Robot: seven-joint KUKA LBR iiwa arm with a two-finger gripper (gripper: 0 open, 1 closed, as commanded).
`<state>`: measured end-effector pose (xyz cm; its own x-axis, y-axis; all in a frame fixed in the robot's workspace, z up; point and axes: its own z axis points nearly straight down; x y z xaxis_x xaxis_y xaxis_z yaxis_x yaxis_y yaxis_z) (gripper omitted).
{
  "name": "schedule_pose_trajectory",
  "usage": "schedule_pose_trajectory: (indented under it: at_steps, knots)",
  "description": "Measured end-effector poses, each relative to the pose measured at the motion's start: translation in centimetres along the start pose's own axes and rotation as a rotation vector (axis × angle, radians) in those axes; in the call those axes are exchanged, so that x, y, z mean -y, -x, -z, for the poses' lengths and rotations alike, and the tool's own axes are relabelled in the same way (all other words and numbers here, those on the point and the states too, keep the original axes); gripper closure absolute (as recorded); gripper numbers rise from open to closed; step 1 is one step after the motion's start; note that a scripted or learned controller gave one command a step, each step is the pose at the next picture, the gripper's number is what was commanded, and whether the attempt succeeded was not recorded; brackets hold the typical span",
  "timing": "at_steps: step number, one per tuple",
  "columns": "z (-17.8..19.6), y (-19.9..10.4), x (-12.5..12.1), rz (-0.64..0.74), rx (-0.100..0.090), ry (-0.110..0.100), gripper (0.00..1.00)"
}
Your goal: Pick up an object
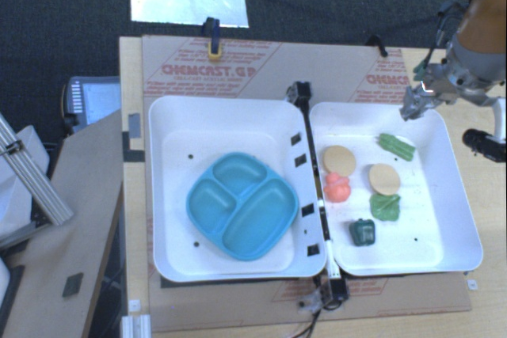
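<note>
The right bin (451,249) holds several small items: a green pickle-like piece (395,146), two tan discs (339,161) (384,178), a pink-red lump (337,188), a green leafy piece (385,206) and a dark teal block (363,232). My gripper (413,105) hangs over the bin's far right corner, up and right of the green pickle-like piece, apart from it. Nothing shows between its tips.
The left bin (170,138) carries a blue divided plate (241,205). A black clip strip (307,170) runs between the two bins. A yellow clamp (214,47) sits on the cardboard behind the bins, and a metal rail (28,170) stands at the far left.
</note>
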<state>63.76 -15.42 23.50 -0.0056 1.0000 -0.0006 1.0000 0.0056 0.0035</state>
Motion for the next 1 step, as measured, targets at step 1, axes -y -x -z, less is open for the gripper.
schedule_pose_trajectory:
  at_steps: [1]
  knots:
    - [-0.93,-4.31,1.26,0.000,0.000,-0.003,1.00]
